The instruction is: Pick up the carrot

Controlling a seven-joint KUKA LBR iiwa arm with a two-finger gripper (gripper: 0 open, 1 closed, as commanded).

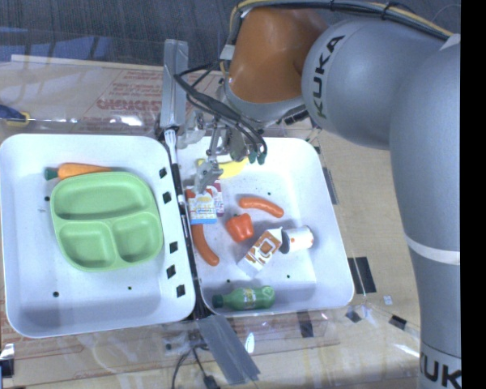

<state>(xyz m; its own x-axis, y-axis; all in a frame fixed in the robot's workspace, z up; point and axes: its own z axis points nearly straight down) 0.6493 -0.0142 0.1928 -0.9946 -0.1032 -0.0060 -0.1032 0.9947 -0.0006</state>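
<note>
Two white bins sit side by side. The carrot [83, 169] lies in the left bin [24, 298], its lower edge tucked behind the green tray [105, 221]. The gripper [213, 162] hangs over the right bin [328, 250]; cables clutter it, so its grip state cannot be told.
</note>
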